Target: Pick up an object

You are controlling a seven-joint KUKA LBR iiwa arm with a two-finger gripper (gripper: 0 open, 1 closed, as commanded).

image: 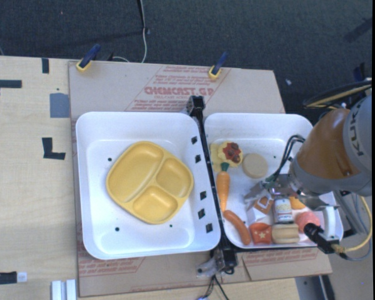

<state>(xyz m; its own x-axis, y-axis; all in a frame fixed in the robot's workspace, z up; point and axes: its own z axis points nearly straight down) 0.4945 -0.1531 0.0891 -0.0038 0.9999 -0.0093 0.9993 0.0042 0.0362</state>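
Note:
The right bin [260,122] holds several toy foods. A carrot [222,189] lies by the divider, and a red sausage [237,227] lies below it. A yellow piece with red topping [229,153] and a round beige disc [255,165] sit toward the back. At the front are a small jar [282,210], a red piece [260,232], a tan bun [285,233], a pink piece [309,220] and an orange piece [297,202]. My gripper [261,193] is low inside this bin, just left of the jar and below the beige disc. Nothing is clearly seen in its grasp.
The left bin [87,167] holds a yellow divided plate [150,181]. A black divider strip [201,174] runs between the bins. The arm's orange band [328,149] and grey body overhang the right bin's right side. Two clamps [87,60] hold the cardboard at the back.

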